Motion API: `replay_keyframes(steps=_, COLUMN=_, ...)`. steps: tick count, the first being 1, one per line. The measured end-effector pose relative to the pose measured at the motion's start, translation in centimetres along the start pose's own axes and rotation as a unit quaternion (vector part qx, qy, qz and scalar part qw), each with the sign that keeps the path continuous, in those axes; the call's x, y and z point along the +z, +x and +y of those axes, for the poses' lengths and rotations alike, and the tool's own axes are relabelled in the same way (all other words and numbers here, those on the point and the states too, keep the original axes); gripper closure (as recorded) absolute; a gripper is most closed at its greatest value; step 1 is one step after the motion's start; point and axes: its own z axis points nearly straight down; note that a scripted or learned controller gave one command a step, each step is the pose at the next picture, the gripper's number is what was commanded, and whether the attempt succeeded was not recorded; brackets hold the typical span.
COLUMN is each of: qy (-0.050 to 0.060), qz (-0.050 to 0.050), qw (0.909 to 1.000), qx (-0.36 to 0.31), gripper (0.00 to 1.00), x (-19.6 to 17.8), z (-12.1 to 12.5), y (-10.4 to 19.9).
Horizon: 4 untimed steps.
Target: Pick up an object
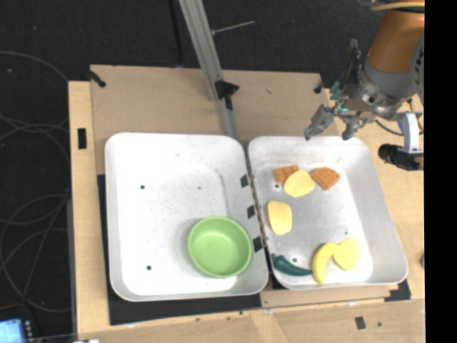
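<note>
Hand (330, 126) open — empty, above right bin's (371, 170) far rim, green bowl (220, 246) in left bin (143, 170)

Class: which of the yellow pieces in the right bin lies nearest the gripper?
The yellow piece between the two orange pieces, nearest the gripper; the other yellow ones lie lower.

Grey arm (389, 77) with orange band, grey wrist, dark two-fingered hand (330, 128).
</note>
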Motion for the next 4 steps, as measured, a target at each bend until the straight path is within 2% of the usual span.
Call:
replay_keyframes(steps=1, qy=0.0, qz=-0.001, qw=1.0, qx=0.0, gripper=0.0, x=0.0, z=0.0, y=-0.1)
replay_keyframes(steps=3, qy=0.002, qz=-0.001, qw=1.0, qx=0.002, gripper=0.0, x=10.8, z=0.0, y=-1.5)
replay_keyframes(steps=4, qy=-0.003, qz=-0.003, qw=1.0, qx=0.003, gripper=0.0, x=15.5, z=0.2, y=-1.8)
